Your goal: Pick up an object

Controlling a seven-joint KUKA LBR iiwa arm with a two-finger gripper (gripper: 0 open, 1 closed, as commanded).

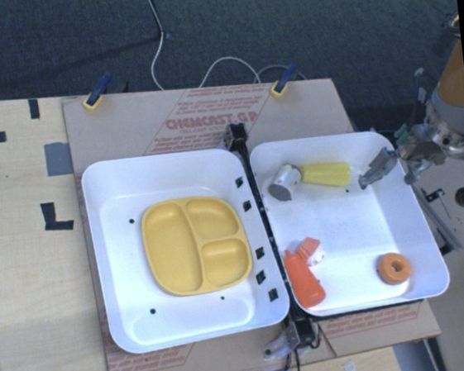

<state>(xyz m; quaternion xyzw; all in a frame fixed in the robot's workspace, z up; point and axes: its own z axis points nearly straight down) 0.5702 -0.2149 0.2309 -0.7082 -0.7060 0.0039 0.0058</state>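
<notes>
Near the right bin's [420, 226] front edge lie a ring-shaped orange donut [394, 268] and a smooth orange bottle [303, 276], neck pointing rearward. Toward the back edge a yellow cylinder with grey cap [312, 176] lies crosswise. The gripper [398, 163] hovers spread, holding nothing.

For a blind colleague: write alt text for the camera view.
The gripper hangs open over the right bin's far right edge, holding nothing. That bin holds a yellow tube with a grey cap, an orange bottle and a doughnut; the left bin holds a yellow tray.
</notes>
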